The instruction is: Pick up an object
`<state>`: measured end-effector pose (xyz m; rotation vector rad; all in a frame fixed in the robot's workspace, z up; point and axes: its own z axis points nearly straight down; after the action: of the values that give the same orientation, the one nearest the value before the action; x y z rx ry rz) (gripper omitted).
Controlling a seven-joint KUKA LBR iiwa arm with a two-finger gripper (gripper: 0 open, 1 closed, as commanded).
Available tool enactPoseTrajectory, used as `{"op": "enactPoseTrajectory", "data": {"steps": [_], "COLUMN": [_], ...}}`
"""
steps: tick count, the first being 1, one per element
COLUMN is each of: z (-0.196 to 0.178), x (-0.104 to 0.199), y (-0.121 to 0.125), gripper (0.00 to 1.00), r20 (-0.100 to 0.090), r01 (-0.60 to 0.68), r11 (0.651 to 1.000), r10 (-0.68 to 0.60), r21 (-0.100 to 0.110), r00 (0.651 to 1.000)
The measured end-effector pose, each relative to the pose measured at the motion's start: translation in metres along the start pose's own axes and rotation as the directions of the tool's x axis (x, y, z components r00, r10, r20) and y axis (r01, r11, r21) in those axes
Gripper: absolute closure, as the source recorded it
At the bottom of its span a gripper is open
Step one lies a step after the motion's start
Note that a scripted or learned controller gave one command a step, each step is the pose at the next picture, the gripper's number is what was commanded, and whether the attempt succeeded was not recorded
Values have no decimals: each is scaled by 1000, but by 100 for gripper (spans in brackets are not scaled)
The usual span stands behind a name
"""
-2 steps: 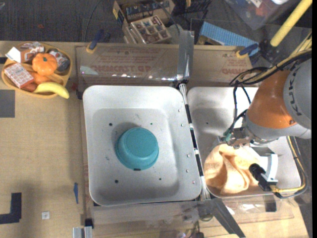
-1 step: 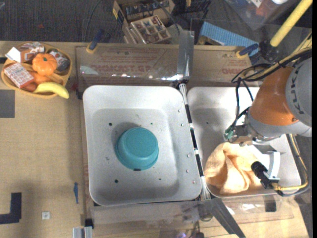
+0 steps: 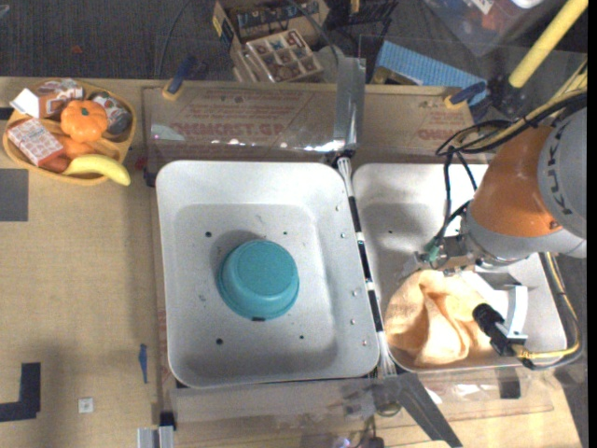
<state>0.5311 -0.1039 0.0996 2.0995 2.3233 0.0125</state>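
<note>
In the camera view, the cloth (image 3: 431, 323) lay crumpled in the near part of the right bin (image 3: 396, 208). It was a pale orange heap that looked light, soft and floppy, probably best pinched at a raised fold rather than a flat edge. The gripper (image 3: 446, 256) stood over the cloth's far edge, tucked under the wrist, so whether it was open, shut or holding anything could not be told. A teal bowl (image 3: 259, 278) sat upside down in the left bin (image 3: 182, 199), stiff, smooth and likely harder to grip.
</note>
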Motion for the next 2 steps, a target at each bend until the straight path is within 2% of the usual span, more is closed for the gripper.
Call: {"op": "enactPoseTrajectory", "data": {"steps": [1, 2], "z": [11, 0], "x": [6, 4], "y": [-11, -10], "gripper": [0, 100], "r20": [-1, -1], "r01": [-109, -114], "r11": [994, 994], "r10": [109, 114], "r21": [7, 2], "r00": [994, 994]}}
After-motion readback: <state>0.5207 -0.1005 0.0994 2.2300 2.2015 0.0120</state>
